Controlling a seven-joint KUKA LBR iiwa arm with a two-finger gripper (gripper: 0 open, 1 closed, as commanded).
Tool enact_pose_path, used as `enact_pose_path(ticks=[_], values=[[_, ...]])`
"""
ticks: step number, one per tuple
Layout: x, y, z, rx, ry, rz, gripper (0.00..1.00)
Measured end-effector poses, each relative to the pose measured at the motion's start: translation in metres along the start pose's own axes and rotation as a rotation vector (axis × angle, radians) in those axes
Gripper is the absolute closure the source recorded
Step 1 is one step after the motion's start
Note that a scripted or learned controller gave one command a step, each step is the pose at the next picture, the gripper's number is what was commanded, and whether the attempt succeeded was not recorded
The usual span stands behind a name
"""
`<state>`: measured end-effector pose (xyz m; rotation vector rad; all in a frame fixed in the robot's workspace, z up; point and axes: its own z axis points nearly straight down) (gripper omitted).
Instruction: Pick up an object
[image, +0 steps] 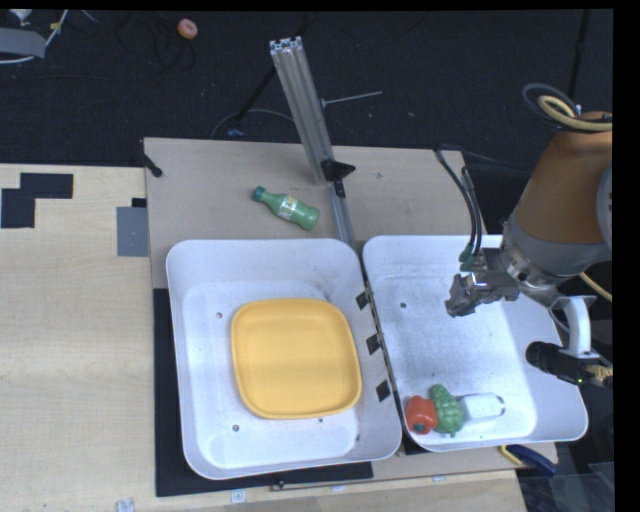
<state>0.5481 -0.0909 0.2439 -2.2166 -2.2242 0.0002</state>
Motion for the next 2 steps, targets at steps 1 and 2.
enact_pose_path(ticks=[1,2], values=[[0.051,0.019,-0.007,-0.001,0.0,0.0,1.0],[0.1,0.037,0.009,0.001,0.0,0.001,1.0]])
